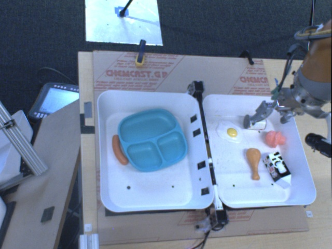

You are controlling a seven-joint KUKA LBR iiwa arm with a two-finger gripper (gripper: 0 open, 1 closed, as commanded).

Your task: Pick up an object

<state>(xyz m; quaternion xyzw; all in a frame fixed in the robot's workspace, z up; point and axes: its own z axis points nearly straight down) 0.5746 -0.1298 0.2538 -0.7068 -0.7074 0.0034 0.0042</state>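
Note:
The right bin [306,191] holds a fried egg [230,133], a pink lump [275,138], a brown chicken drumstick [253,163] and a small black-and-white object [276,166]. My gripper [265,120] hangs over the far part of this bin, just right of the egg and above-left of the pink lump. Its fingers [252,119] are spread open with nothing between them. The grey arm with its orange band [316,69] comes in from the right.
The left bin [106,191] holds a blue divided plate [152,139] with an orange sausage [119,149] beside its left rim. A black divider strip [203,139] runs between the bins. A tablet [52,101] lies off the bench at left.

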